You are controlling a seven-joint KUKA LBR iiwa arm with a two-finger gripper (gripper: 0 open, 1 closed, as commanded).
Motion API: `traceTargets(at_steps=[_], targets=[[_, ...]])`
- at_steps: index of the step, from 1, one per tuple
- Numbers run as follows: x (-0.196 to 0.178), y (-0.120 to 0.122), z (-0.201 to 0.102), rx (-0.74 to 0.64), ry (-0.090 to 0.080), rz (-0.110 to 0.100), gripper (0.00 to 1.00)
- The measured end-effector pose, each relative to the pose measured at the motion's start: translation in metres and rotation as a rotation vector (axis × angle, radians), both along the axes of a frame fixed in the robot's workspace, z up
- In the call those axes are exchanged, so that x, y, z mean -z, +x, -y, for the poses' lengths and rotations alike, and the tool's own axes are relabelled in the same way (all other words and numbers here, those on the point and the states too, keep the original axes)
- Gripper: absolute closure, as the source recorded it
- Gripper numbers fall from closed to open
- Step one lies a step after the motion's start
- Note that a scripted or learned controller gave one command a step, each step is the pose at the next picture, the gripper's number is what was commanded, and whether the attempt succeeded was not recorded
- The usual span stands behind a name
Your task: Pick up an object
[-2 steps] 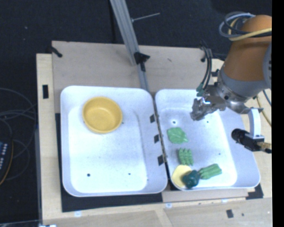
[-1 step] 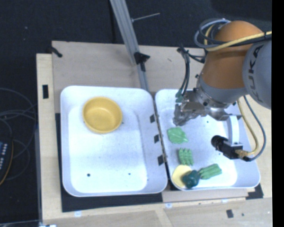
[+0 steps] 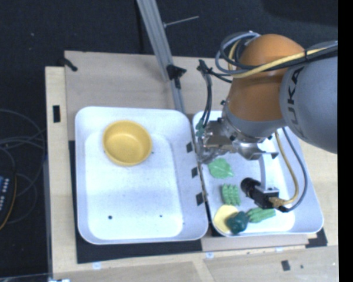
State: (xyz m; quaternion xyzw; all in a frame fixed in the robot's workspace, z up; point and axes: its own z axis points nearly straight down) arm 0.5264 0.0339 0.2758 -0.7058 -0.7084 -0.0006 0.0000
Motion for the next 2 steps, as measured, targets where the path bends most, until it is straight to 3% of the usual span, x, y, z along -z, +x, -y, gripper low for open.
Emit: traceTargets(at_steps=[1,2], targets=[[0.0271,-0.0184,-0.0507,0.0,-0.001,-0.002,1.0],[0.0262,-0.0178,-0.049,0.004,0.0,0.0,0.0]])
